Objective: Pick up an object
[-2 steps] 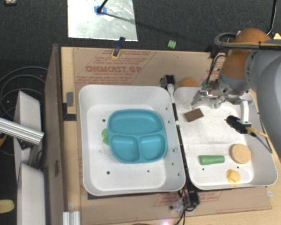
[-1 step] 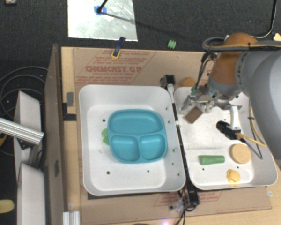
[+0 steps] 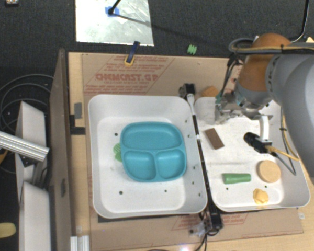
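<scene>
In the right bin (image 3: 298, 192) lie a brown block (image 3: 214, 138), a green cylinder (image 3: 236, 178), a round tan disc (image 3: 269, 171) and a small yellow piece (image 3: 260, 196). My gripper (image 3: 223, 114) hangs over that bin's far left corner, up and to the right of the brown block and apart from it. Nothing shows between its fingers. A blue divided plate (image 3: 153, 150) fills the middle of the left bin (image 3: 102, 192), with a green scrap (image 3: 116, 150) peeking out at its left edge.
A tan-orange piece (image 3: 209, 91) sits at the back rim of the right bin, just left of the gripper. The arm covers the right bin's far right side. The rim between the bins (image 3: 199, 156) runs just left of the brown block.
</scene>
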Robot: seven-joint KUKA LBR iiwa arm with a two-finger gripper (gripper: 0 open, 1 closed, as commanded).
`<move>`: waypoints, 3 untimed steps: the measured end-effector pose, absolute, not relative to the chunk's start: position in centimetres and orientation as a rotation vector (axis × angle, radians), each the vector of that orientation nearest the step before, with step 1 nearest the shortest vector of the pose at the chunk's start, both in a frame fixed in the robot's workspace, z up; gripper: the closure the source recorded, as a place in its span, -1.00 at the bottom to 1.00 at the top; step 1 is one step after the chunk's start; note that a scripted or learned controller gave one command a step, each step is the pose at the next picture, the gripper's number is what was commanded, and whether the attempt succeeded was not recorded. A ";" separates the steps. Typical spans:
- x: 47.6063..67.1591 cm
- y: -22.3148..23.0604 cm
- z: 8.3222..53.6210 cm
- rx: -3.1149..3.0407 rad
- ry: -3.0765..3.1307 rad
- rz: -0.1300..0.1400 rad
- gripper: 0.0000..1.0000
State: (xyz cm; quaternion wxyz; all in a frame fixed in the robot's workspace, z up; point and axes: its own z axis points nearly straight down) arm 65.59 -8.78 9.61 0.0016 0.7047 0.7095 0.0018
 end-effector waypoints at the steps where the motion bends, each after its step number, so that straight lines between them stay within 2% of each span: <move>1: 62.0 -11.4 22.9 2.214 2.212 0.012 1.00; 2: 62.2 -6.7 20.0 2.212 2.231 0.002 1.00; 3: 62.2 -7.0 20.0 2.216 2.225 0.002 -1.00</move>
